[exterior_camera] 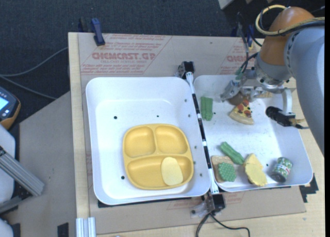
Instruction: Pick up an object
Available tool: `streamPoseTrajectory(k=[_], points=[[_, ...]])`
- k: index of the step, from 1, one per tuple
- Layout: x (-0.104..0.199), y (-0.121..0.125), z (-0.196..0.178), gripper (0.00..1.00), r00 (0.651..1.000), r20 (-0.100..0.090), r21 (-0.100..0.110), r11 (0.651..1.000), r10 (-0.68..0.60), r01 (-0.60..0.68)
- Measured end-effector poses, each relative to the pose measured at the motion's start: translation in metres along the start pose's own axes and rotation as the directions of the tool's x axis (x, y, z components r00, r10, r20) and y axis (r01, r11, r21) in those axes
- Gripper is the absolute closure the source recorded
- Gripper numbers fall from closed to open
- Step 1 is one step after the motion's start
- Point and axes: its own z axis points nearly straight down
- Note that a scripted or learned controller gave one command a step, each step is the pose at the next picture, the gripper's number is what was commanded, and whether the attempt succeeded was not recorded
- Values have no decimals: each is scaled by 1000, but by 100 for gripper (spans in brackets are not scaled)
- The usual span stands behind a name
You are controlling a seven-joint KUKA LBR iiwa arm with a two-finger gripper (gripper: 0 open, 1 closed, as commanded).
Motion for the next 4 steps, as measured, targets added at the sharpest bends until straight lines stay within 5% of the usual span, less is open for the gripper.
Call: streamPoseTrajectory(k=[1, 2, 3, 4], points=[[-2, 0, -11, 100, 1000, 3, -7, 1000, 1, -1], [-5, -99, -114, 100, 1000, 0, -8, 1000, 6, -6], [2, -38, -76, 100, 1000, 2, -11, 1000, 0, 0], [76, -91, -101, 100, 1000, -4, -2, 1000, -3, 2]])
